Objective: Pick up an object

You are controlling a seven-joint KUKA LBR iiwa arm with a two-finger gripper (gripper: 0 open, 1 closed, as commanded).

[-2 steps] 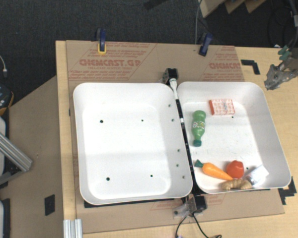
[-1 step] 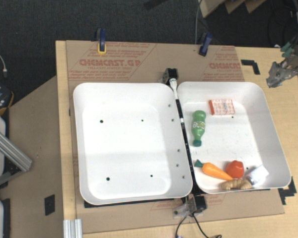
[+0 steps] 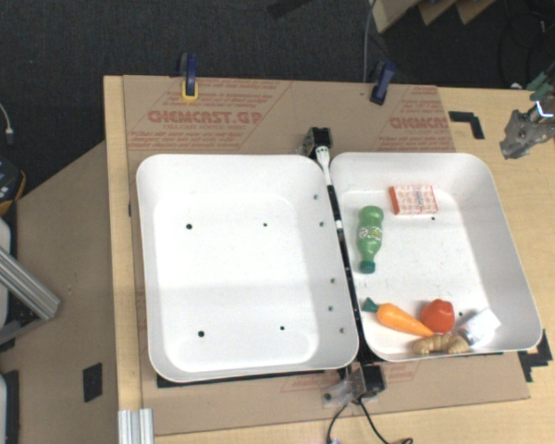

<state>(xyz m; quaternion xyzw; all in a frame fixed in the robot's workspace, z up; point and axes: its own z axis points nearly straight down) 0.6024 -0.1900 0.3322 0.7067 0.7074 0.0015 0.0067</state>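
— What sort of place?
— A robot lab, by the look of it. Desk topped with a protective board printed with a maker's name, pinned down by blue clamps.
— Anything else pointing that way?
— Two white bins fixed side by side, with toy food as test pieces: a carrot, a green bottle, a small red box. Loose cables at the front edge, dark carpet beyond, an aluminium rail at the left.

Bright, even overhead light; white bins glare slightly; soft shadows; mildly grainy.
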